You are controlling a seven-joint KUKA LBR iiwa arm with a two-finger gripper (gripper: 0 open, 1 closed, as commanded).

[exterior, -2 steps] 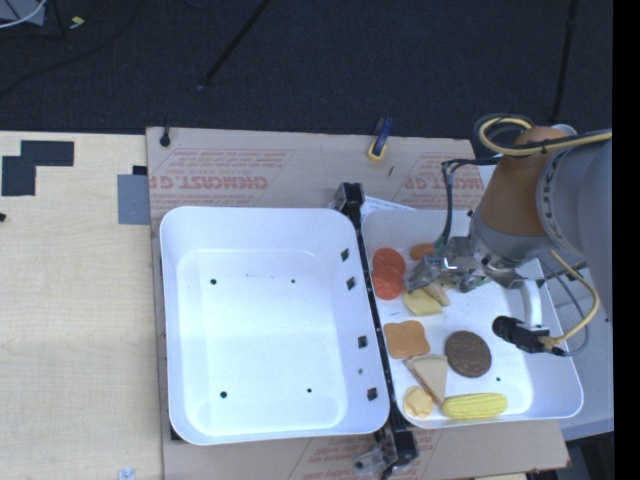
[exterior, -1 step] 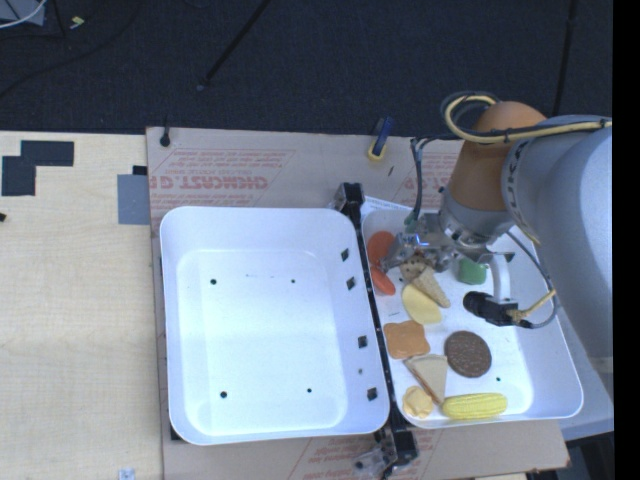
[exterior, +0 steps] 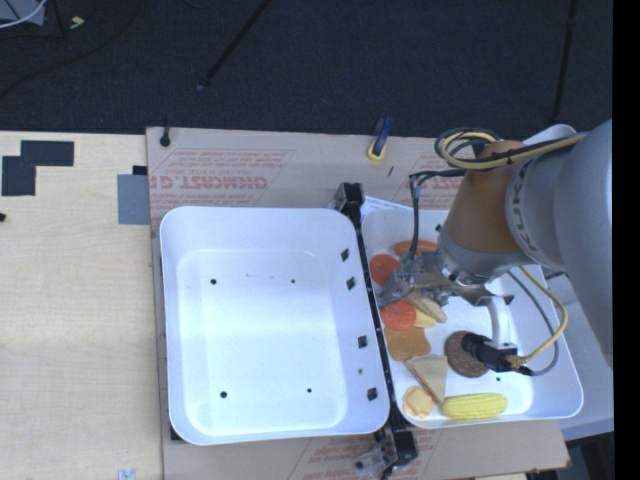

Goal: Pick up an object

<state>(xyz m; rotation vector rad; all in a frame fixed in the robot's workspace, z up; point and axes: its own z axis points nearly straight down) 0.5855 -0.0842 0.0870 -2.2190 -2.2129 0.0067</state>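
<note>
One target: red round piece (exterior: 400, 315) | directly beneath end effector (exterior: 412, 286), left side of right bin (exterior: 560, 388) | finger state: cannot tell

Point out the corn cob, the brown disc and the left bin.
corn cob (exterior: 474, 405): camera view, middle of the cob.
brown disc (exterior: 461, 357): camera view, left part of its face.
left bin (exterior: 262, 318): camera view, bare floor.

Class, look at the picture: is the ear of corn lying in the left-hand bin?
No, the ear of corn lies in the right bin, near its front edge, beside the other food pieces.
</note>
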